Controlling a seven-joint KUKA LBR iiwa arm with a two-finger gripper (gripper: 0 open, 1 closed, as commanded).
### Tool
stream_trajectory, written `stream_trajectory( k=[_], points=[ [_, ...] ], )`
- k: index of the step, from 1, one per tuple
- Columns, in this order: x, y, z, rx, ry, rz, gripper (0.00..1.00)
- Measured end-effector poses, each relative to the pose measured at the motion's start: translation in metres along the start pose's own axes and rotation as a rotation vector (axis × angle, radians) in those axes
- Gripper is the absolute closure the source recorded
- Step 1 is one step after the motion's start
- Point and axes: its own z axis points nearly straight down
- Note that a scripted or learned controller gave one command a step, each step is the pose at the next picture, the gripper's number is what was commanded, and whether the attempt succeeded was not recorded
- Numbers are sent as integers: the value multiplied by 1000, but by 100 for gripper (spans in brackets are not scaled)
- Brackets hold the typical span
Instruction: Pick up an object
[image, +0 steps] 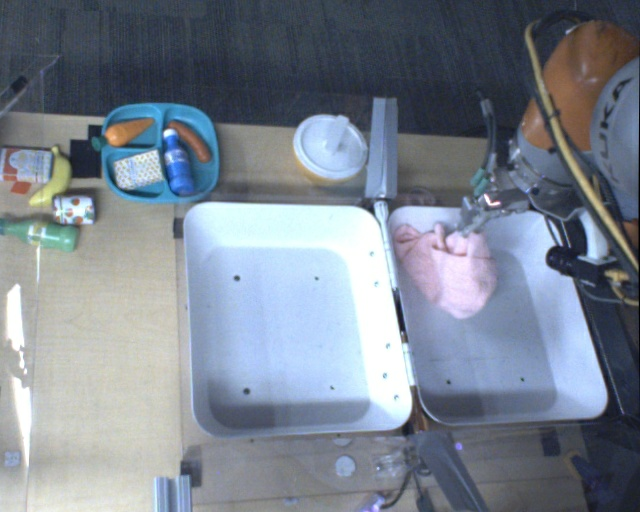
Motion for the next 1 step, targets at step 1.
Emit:
stream_trajectory(
  k=[1],
  points=[
    [0, 0, 0, 1, 0, 0, 0]
  ],
)
